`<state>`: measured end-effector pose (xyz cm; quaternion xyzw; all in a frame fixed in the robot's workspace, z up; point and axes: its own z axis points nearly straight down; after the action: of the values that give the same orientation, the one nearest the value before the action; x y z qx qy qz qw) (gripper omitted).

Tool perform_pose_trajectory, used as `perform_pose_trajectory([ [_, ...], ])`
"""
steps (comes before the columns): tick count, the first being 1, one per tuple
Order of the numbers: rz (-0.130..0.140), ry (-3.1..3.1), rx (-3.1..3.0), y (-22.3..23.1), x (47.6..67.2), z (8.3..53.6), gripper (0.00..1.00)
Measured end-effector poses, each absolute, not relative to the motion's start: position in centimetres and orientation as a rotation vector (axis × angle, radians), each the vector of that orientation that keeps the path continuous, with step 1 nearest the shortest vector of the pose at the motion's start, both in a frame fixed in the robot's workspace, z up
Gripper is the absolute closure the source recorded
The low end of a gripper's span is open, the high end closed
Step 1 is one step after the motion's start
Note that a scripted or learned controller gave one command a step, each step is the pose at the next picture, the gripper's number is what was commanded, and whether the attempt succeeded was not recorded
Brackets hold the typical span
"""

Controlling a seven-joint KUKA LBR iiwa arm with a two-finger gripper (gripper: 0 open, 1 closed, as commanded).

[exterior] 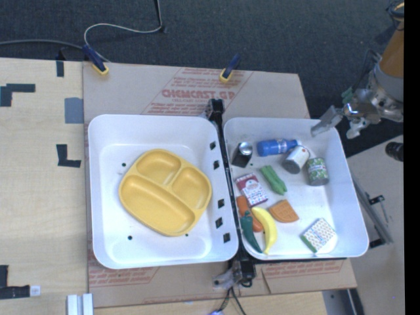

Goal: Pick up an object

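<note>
Two shallow white bins side by side on the tabletop [197, 94], mid-frame. Left bin [105, 195]: a yellow divided tray [165, 191], long axis slanting from upper left to lower right. Right bin [351, 202]: a cluster of small things. Along the upper part, a blue bottle [275, 147] lying on its side, long axis nearly level, pale cap toward the right; just left of it a dark can [243, 153]; right of it a white cup [296, 158] tipped over and a green-patterned can [317, 170]. Mid-bin, a green pepper [273, 179] slanting upper left to lower right, and a red card box [251, 189]. Lower, a banana [266, 228] curving top to bottom, an orange wedge [283, 211], a pale checked box [319, 235].

End effector [336, 126] at upper right, above the right bin's top right corner, fingers [324, 124] apart, gripping nothing.
</note>
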<state>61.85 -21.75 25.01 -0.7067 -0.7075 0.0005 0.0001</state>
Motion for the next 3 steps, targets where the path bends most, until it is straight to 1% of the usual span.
perform_pose_trajectory([
  [1, 0.002, -2.222, -2.218, -21.5, 61.7, 9.8, 0.00],
  [2, 0.002, -2.225, -2.218, -21.5, 61.8, 10.8, 1.00],
  [3, 0.000, -2.224, -2.220, -16.6, 58.5, 21.7, 1.00],
])
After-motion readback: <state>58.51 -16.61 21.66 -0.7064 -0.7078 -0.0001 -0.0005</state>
